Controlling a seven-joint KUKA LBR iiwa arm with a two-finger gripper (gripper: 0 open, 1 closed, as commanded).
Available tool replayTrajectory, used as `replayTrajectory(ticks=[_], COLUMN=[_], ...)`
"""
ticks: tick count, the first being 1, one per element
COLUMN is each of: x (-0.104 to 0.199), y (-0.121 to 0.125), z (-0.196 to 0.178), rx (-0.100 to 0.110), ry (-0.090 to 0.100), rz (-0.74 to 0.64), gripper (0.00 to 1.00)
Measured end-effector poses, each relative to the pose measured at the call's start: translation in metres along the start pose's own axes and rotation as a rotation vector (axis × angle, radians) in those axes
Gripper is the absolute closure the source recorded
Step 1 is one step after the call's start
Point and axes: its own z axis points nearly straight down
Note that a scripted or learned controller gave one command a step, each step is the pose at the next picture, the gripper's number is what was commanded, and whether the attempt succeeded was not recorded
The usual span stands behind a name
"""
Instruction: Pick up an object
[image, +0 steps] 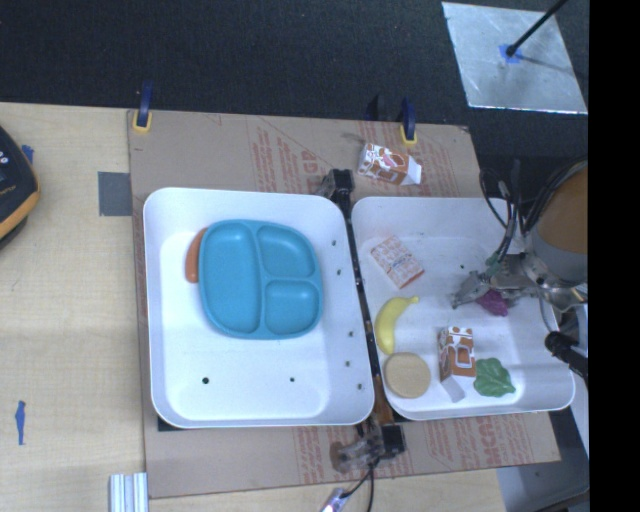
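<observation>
Two white bins (160, 300) are seen on a cardboard-covered bench. At right, the gripper (492, 290) is lowered over a purple object (494, 302), largely hidden; its grip cannot be judged.

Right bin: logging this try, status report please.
End effector low in right bin, over purple item; grasp unconfirmed. Banana, carton, green piece loose nearby.

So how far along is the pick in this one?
Nothing looks lifted yet. The gripper is down in the right bin, over a small purple object; a grasp can't be confirmed. The banana, cookie and carton lie untouched. Lifting remains.
</observation>
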Motion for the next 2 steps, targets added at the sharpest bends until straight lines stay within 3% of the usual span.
replayTrajectory(ticks=[1,2], x=[-0.001,0.079], y=[0.0,0.038], z=[-0.011,-0.104], rx=[0.0,-0.003], ry=[-0.002,0.002], rz=[-0.003,0.001], gripper=[1.0,1.0])
